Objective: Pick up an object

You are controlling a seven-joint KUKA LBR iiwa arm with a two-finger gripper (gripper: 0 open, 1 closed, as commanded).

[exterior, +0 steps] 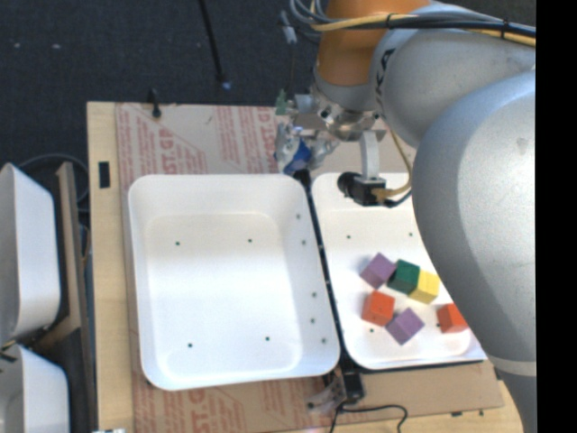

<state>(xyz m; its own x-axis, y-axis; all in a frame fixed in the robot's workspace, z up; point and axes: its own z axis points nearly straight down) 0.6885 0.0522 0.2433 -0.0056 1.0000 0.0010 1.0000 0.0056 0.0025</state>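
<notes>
**Six blocks clustered in the right bin, tool held above the far rim**

Two white bins are seen side by side on the table (203,142). Nothing is seen lying in the left bin (144,242). The tool (302,156) is held over the far end of the divide between the bins; whether it is released or clenched cannot be told.

In the right bin (361,354), well apart from the tool, the blocks are gathered: a purple block (379,269), a green block (405,274), a yellow block (425,286), an orange block (378,308), a second purple block (405,325) and a red block (450,317) partly hidden by the arm. They are judged light, stiff and not fragile, best taken across two opposite flat faces. Being near-cubic, no long axis is shown; each is turned at its own angle.
</notes>
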